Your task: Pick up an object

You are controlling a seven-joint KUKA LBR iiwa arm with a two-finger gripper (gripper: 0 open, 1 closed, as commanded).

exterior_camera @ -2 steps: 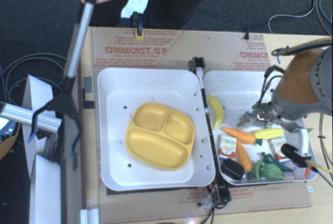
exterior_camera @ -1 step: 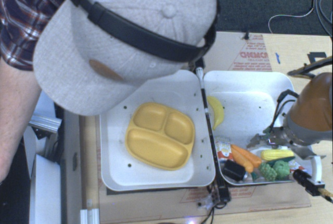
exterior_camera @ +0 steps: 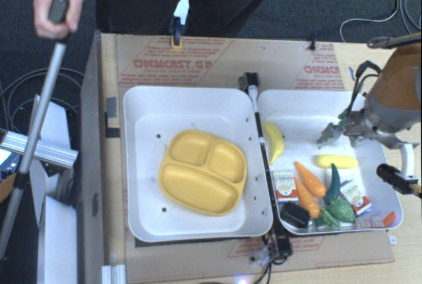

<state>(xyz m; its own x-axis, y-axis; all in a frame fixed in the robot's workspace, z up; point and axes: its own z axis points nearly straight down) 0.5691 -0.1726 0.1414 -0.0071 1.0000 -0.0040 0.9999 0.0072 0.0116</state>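
Observation:
The right bin [exterior_camera: 297, 111] holds several toy foods: a yellow banana [exterior_camera: 273, 141] against its left wall, a small yellow piece [exterior_camera: 337, 161], two orange carrots [exterior_camera: 310, 178], a green pepper [exterior_camera: 339, 210], two small cartons [exterior_camera: 284, 185] and a black object [exterior_camera: 295, 215]. My gripper [exterior_camera: 339, 136] hangs over the right bin's back right part, just above and behind the yellow piece. It looks open, with nothing between its fingers. The grey wrist and orange band [exterior_camera: 399, 82] reach in from the right.
The left bin [exterior_camera: 142, 144] holds a yellow divided plate [exterior_camera: 203, 170]. A person stands behind the bench holding a long pole [exterior_camera: 39, 118] at the left. A black part of the arm [exterior_camera: 395, 177] juts over the right bin's right rim.

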